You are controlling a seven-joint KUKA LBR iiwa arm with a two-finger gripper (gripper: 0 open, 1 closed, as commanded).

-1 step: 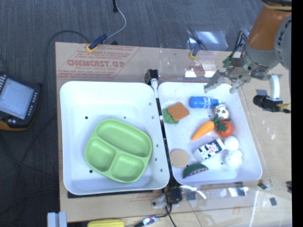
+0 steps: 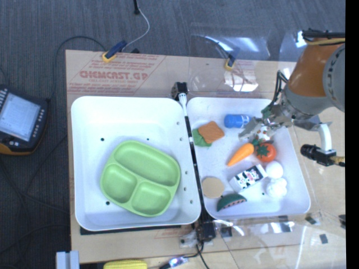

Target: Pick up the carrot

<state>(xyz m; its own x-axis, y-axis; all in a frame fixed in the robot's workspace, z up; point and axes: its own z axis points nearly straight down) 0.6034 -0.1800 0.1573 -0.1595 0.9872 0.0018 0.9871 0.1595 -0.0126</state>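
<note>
Just gripper (image 2: 253,130) above carrot (image 2: 241,153), seemingly not touching, right bin (image 2: 300,203)

Robotics lab: KUKA arm (image 2: 320,77), teach pendant (image 2: 19,119), bench bins (image 2: 129,108).

Arm (image 2: 320,74) cut off at right edge, tomato (image 2: 265,151) partly hidden under the gripper (image 2: 259,130), yellow object (image 2: 124,265) clipped by bottom edge, white items (image 2: 275,179) too blurred to identify, carton (image 2: 248,177) print unreadable.
</note>
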